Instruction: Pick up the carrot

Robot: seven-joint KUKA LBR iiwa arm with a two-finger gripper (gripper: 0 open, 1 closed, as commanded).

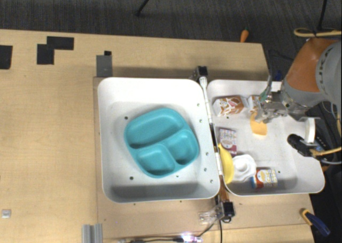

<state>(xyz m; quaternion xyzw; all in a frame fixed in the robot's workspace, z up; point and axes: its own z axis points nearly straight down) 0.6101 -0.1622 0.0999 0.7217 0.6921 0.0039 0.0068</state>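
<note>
In the right bin (299, 183), a small can (265, 178) lies nearest, beside a white bottle (243, 166). Farther back, the carrot (259, 127) sits just below the end effector (262, 112); whether it grips anything I cannot tell.

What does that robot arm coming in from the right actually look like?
The arm is a rounded grey body with a broad orange band above the wrist. It narrows to a small metallic grey gripper. A dark cable curls just beside it.
</note>
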